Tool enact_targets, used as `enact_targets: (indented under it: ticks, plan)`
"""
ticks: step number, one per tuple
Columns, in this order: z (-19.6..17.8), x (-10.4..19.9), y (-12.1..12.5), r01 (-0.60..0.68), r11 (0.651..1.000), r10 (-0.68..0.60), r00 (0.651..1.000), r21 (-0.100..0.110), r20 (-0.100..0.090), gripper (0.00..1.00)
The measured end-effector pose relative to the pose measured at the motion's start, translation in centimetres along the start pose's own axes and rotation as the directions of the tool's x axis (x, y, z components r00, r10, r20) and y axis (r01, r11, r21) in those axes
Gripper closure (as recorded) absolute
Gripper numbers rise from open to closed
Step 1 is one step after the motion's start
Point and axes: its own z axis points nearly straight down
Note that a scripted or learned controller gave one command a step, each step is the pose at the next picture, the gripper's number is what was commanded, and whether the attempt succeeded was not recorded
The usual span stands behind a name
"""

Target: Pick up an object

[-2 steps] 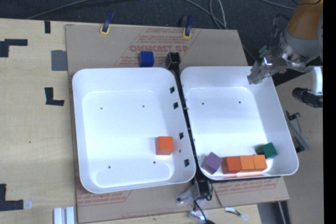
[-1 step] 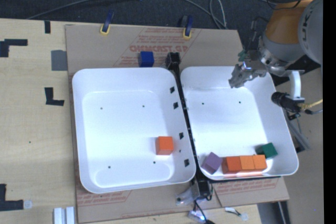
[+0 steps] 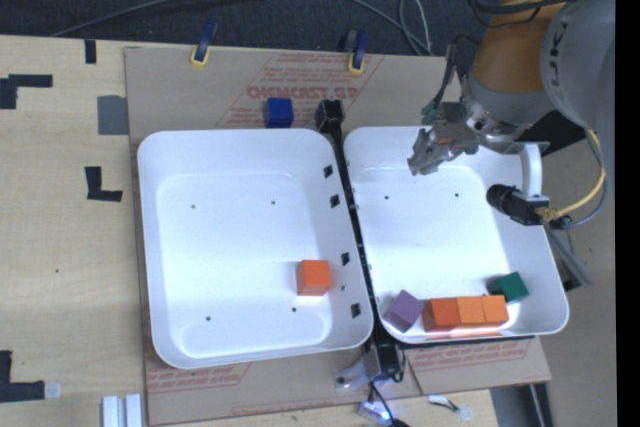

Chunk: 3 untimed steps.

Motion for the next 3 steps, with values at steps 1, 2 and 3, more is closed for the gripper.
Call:
enact_targets:
  ticks: [1,2,3]
  plan:
    - [-1.3,5.5,-0.4,0.0,1.0,0.0,1.0,0.0,0.0,1.0]
    - [-0.5,11.5,-1.3,0.001,1.0,-0.001,1.0,0.001,0.0,1.0]
    - [-1.8,16.5,-1.9,0.0,1.0,0.0,1.0,0.0,0.0,1.0]
